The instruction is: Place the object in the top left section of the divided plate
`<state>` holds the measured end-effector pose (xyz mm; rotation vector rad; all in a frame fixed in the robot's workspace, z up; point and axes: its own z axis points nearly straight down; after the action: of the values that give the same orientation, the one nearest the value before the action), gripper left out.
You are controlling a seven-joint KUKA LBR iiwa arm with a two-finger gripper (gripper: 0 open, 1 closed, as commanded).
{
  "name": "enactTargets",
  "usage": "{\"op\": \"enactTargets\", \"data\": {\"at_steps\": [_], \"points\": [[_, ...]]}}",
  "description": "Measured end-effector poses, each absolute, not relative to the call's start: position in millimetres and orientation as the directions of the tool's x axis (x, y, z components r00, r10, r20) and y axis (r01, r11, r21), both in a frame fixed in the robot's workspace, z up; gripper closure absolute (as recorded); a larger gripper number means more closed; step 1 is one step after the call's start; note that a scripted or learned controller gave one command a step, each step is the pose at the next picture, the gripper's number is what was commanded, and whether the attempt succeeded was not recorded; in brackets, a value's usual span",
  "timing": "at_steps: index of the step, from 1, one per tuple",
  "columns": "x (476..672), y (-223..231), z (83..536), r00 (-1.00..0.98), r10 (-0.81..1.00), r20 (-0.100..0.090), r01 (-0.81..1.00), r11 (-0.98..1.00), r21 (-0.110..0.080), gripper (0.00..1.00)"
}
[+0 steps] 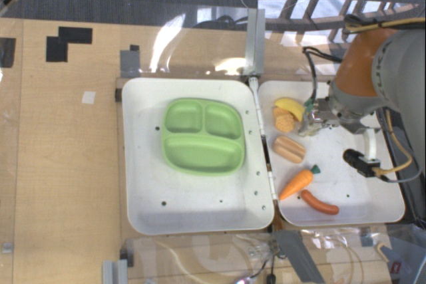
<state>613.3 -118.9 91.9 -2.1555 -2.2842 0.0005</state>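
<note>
The gripper (310, 122) hangs low over the right bin (373, 199), just beside the banana (289, 106) and the round cracker-like piece (285, 122); how its grasp stands I cannot tell, and nothing shows as held. The green divided plate (203, 135) sits in the left bin (143, 163), all three sections bare, so the object to be moved is, I judge, one of the foods in the right bin; the hot dog bun (289, 149), carrot (296, 183) and sausage (320, 203) lie close by. The risk is crowding; banana and cracker touch, so a grab could catch both or nudge one away; a carry could clip the wall between bins. No writing or labels can be read.
</note>
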Motion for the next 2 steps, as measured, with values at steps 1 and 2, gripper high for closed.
{"op": "enactTargets", "data": {"at_steps": [1,2], "points": [[645.5,-74.8,183.2,0.409,0.912,-0.001,0.912,-0.409,-0.001,1.0],[546.5,-22.2,182.1,0.136,0.991,0.0,0.991,-0.136,-0.003,1.0]]}}
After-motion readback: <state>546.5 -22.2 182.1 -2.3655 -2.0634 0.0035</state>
